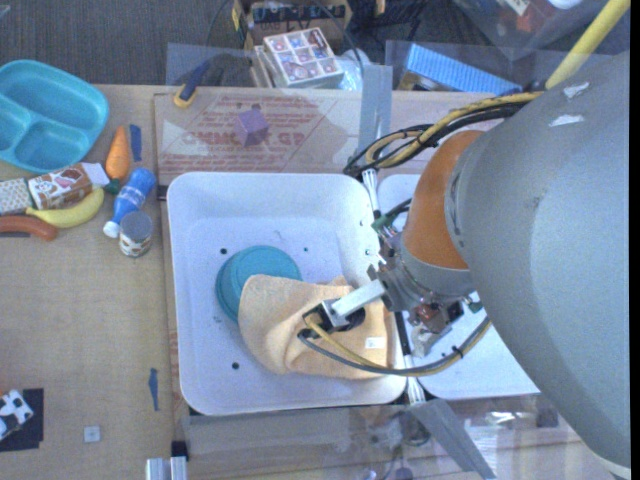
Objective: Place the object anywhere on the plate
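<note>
Yellow cloth [290,333]: crumpled, lying in the left white bin [200,208], one edge draped over the rim of the teal plate [255,273], most of it on the bin floor toward the arm.

Gripper [325,320]: low over the cloth's right half, pressed into its folds; whether it is spread or closed on fabric cannot be told from this angle.

Risks, as judged: the cloth is limp, so a pinch may catch a single fold and slip; a lift could drag the light plate along with the overlapping edge; a release may leave most of the fabric off the plate.

Surface: tan wooden bench [80,348].

Bench items at left: blue divided tray [45,118], toy banana [70,211], toy carrot [119,154], small bottle [130,196], can [136,234].

Room: boxes and cables behind the bench.
</note>
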`<control>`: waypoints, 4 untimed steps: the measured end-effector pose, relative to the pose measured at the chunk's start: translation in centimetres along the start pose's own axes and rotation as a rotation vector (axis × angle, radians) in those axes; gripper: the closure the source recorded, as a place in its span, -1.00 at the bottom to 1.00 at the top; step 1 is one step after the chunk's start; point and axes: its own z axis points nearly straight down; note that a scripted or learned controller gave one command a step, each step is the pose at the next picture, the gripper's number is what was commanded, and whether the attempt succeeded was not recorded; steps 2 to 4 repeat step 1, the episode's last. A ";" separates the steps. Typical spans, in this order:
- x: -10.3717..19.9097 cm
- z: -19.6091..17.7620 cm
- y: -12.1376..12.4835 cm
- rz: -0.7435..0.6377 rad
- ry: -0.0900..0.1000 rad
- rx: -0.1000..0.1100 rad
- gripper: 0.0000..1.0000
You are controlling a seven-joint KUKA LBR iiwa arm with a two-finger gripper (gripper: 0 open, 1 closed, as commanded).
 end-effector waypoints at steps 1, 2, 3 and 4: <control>3.2 -1.0 -7.2 0.099 0.004 0.011 -1.00; 3.2 -1.0 -7.2 0.099 0.004 0.011 -1.00; 3.2 -1.0 -7.2 0.099 0.004 0.011 -1.00; 3.2 -1.0 -7.2 0.099 0.004 0.011 -1.00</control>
